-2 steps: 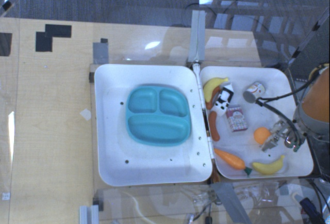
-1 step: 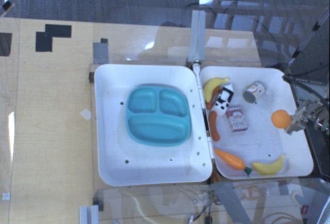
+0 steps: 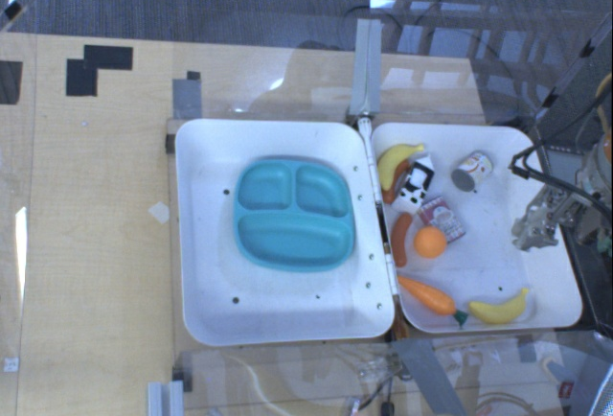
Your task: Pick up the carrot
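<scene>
An orange carrot with a green tip lies near the front left corner of the right bin, angled toward a yellow banana beside it. My gripper hangs over the right side of the same bin, well to the right of the carrot and somewhat behind it. Nothing shows between its fingers.
The right bin also holds a second banana, a black-and-white toy, a grey can, a pink packet, an orange ball and a brown sausage. A blue divided plate sits in the left bin.
</scene>
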Action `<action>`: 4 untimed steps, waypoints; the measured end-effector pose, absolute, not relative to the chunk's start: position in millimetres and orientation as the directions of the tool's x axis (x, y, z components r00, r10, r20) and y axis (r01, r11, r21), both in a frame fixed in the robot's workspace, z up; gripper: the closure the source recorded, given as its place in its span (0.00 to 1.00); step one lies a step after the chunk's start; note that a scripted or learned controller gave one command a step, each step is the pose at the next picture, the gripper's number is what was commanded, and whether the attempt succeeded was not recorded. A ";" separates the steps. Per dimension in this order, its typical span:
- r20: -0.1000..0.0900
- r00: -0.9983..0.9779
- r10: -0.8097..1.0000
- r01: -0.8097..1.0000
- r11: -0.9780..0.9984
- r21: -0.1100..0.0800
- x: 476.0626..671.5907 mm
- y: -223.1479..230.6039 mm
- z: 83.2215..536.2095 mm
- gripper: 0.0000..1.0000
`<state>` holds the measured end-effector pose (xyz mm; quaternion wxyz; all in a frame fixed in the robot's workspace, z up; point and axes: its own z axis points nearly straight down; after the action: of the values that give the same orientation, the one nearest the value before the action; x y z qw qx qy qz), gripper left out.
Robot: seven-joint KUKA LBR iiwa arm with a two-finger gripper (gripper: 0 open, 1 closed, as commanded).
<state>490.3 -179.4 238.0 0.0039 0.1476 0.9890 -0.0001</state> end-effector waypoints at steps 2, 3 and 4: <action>-0.007 -0.956 0.292 0.292 0.956 0.001 490.2 -179.5 237.9 0.00; -0.002 -0.982 0.191 0.191 0.982 0.002 528.4 -141.9 128.7 0.00; -0.021 -0.852 0.523 0.523 0.852 0.006 570.3 -102.5 92.9 0.00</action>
<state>570.3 -102.5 92.9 0.0107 0.2719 0.9623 0.0002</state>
